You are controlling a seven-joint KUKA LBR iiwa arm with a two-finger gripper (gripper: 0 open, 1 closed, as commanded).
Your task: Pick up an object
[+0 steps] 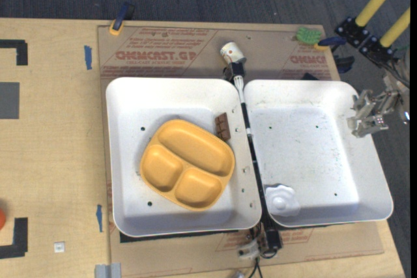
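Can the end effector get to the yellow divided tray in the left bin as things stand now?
Probably yes. The end effector is at the right bin's right rim, and the yellow divided tray lies uncovered in the left bin. Only a small brown block touches its upper right edge.

Red print reading "CHEMCAST GP" runs along the brown board point(156, 52), well left of the claw point(369, 115); it repeats, partly hidden, closer by.

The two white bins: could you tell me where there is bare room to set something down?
Right bin: bare floor from its far rim down to the white lid. Left bin: crowded by the yellow tray and brown block; only edge strips free.
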